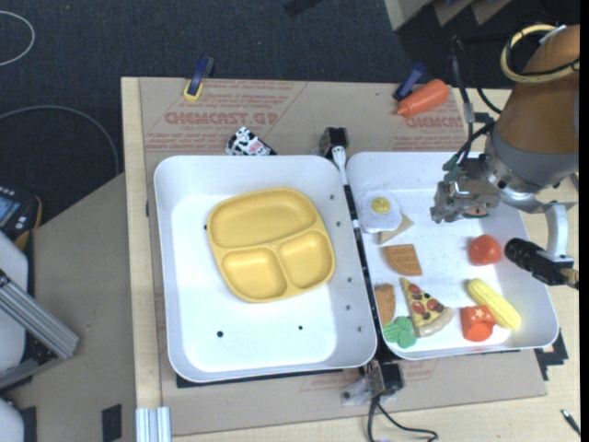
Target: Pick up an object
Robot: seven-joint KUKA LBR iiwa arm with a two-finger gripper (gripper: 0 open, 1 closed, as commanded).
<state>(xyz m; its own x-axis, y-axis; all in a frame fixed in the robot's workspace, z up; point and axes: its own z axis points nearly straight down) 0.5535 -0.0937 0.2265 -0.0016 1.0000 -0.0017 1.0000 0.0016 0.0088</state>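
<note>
Tool [460,203] over right bin [543,325], above tomato [485,249]; can't tell its grip state. Egg [379,208], cracker [402,259], pizza [424,306], corn [494,303] lie below.

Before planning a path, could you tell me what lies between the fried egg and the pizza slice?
In the camera view, a cracker lies between the egg and the pizza.

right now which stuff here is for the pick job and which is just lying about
For the job: gripper; right bin toys: fried egg, cracker, pizza slice, tomato, corn cob, broccoli.

Lying about: yellow divided plate in the left bin, orange carrot and yellow clamp on the bench.
</note>
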